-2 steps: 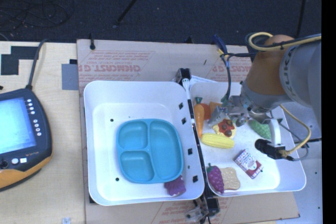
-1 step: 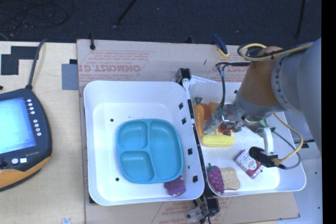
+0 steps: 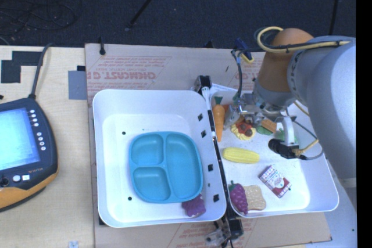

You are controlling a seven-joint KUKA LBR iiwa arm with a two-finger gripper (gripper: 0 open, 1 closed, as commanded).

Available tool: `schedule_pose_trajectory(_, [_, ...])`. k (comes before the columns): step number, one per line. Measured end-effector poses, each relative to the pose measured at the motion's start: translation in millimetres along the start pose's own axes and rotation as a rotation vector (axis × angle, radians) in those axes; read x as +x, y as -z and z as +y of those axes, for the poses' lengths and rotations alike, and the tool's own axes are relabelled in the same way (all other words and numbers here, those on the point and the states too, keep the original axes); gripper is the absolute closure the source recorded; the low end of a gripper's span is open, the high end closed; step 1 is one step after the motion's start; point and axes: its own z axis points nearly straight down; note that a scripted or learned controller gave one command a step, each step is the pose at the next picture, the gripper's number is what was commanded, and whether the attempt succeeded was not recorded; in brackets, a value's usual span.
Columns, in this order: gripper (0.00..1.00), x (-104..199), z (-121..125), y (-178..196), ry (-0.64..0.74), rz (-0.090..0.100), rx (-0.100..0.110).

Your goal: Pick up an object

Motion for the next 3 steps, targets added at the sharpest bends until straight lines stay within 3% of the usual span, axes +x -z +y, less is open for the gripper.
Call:
schedule_pose_trajectory(1, [0.0, -46, -75, 0, -0.001, 0.015, -0.004])
schedule_pose_trajectory(2, [1.0, -47, -72, 9, -0.002, 0.014, -0.004])
schedule_pose_trajectory(3, [1.0, 13, -57, 96, 0.009, 0.018, -0.005])
